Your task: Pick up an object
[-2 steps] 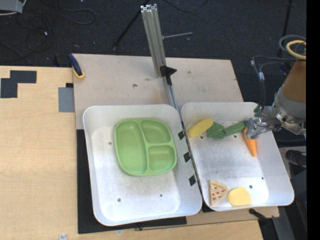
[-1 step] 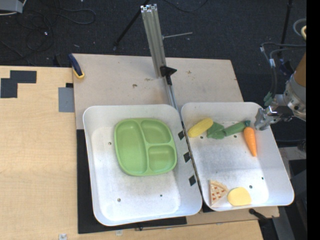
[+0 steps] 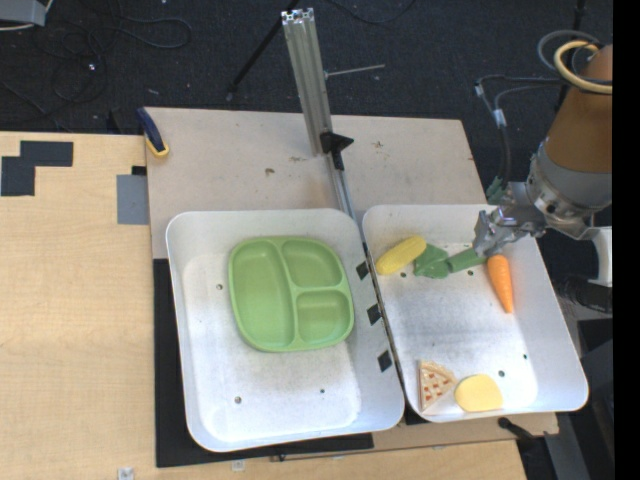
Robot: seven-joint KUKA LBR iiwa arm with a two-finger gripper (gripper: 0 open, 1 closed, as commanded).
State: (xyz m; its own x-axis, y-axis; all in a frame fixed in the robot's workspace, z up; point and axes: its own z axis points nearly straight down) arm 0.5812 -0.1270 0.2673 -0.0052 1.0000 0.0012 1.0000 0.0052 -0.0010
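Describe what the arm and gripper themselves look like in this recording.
The arm at the view's right has a broad orange-brown band above a grey, rounded wrist section. A pale cable loops over its top, and thin dark cables run beside it. The gripper below the wrist is a small grey metal assembly; its fine detail is too blurred to make out.

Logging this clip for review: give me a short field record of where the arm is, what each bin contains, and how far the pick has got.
arm: gripper low over right bin's far edge
nearest items: carrot, green toy piece
right bin, also: corn cob, pizza slice, yellow lump
left bin: green divided plate
pick status: nothing visibly lifted
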